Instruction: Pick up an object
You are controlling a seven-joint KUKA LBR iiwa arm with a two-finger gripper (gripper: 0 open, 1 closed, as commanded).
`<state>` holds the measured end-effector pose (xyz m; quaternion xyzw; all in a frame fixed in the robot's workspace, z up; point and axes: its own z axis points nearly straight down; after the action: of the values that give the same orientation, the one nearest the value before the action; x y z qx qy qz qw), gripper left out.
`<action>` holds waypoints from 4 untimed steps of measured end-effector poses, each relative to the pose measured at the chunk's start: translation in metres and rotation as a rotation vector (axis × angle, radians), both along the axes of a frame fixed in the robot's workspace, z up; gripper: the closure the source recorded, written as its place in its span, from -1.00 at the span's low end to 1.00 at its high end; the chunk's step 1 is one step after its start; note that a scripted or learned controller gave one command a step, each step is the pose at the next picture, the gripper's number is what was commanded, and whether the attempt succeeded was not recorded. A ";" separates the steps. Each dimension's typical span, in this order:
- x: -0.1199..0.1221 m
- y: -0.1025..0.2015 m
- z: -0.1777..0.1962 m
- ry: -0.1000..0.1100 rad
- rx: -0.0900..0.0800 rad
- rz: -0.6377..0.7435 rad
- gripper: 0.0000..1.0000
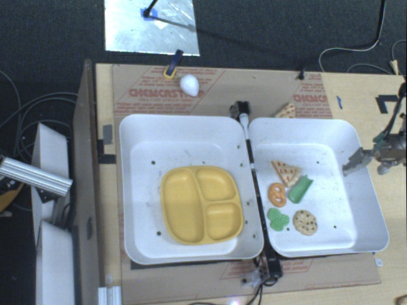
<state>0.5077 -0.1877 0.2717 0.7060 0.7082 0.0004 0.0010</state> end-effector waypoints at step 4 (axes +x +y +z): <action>0.077 0.092 -0.172 -0.014 -0.005 0.000 1.00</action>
<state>0.5845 -0.0962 0.0994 0.7060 0.7082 0.0036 0.0074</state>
